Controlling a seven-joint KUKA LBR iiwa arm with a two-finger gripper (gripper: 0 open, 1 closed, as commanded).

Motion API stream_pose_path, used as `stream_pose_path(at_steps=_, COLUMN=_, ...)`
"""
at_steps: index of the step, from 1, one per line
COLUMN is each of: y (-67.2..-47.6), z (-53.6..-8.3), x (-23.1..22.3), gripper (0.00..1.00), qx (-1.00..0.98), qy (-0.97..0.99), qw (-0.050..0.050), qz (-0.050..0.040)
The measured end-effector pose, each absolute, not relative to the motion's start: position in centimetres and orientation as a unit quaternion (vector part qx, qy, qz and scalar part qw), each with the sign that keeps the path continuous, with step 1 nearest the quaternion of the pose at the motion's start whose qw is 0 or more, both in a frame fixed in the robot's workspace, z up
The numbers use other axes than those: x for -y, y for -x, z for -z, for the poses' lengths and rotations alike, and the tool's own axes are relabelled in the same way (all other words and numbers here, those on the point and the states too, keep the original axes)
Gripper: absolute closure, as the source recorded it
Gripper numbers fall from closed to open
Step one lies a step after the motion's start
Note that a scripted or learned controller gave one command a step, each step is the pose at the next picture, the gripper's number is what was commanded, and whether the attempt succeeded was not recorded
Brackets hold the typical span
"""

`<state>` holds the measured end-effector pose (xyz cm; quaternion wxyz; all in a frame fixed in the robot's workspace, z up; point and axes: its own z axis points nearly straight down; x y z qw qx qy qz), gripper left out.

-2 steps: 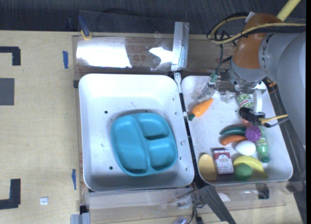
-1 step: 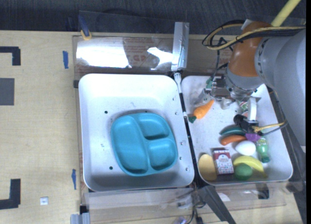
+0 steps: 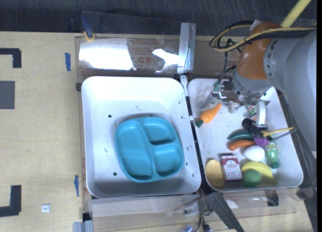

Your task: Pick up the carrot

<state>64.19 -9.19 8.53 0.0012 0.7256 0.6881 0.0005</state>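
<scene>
Two shallow white bins sit side by side on a pale wooden bench, seen from above at a slant. The left white bin [image 3: 95, 95] holds one thing: a teal plastic plate with three compartments [image 3: 149, 148], lying slightly below the bin's middle, with bare white floor all round it and most room toward the top edge.

The right white bin [image 3: 292, 175] is crowded along its lower half. There, one each: a yellow rounded toy fruit [image 3: 214, 172], a small red and white box [image 3: 230, 167] touching it, a yellow banana [image 3: 257, 168], a green rounded piece [image 3: 251, 177], a white egg [image 3: 254, 153], a green bottle-shaped toy [image 3: 272, 155], a small purple piece [image 3: 261, 141], and what seems to be a dark green and orange pair of toy vegetables [image 3: 240, 139], too small to name surely.

The single small orange toy carrot with a green top [image 3: 209, 113] lies apart from that cluster, in the upper left part of the right bin, close to the wall shared with the left bin, tilted with its green end lower left. Bare floor lies between it and the cluster below.

The grey arm with its orange band [image 3: 254, 60] reaches in from the right over the bin's upper part. The two-finger gripper [image 3: 227, 100] hangs just beside the carrot's upper right end; whether it is released or clenched cannot be told.
</scene>
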Motion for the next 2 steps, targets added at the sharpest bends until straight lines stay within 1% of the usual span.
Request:
stream_pose_path(at_steps=1, y=-64.4, z=-9.5, x=9.2, gripper=1.00, qx=-0.689, qy=-0.725, qw=0.002, qz=-0.0019)
stream_pose_path(at_steps=2, y=-64.6, z=-19.5, x=2.0, gripper=1.00, qx=-0.620, qy=-0.785, qw=0.000, qz=-0.0013)
